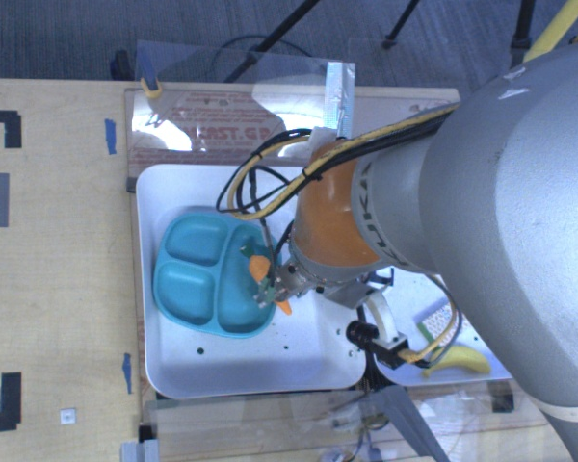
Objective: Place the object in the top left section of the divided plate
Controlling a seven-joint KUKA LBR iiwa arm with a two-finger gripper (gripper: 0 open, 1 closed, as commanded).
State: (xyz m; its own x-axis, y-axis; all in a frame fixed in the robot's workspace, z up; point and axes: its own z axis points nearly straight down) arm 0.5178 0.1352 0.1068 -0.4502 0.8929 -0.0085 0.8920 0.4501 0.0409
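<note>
A blue divided plate (195,275) lies in the left half of the left white bin (173,364). It has two small sections on its left and one long section on its right. My gripper (270,287) hangs over the plate's right rim, beside the long section. It is shut on a small orange object (259,267), which sticks out above and below the fingers. The top left section (200,238) holds nothing. The grey arm and its orange band (332,224) hide the bin's right part.
A yellow banana (459,359) and a green and white item (434,320) lie in the right bin under the arm. Black and yellow cables (260,176) loop over the left bin's far side. A clear plastic sheet (231,123) lies behind the bins.
</note>
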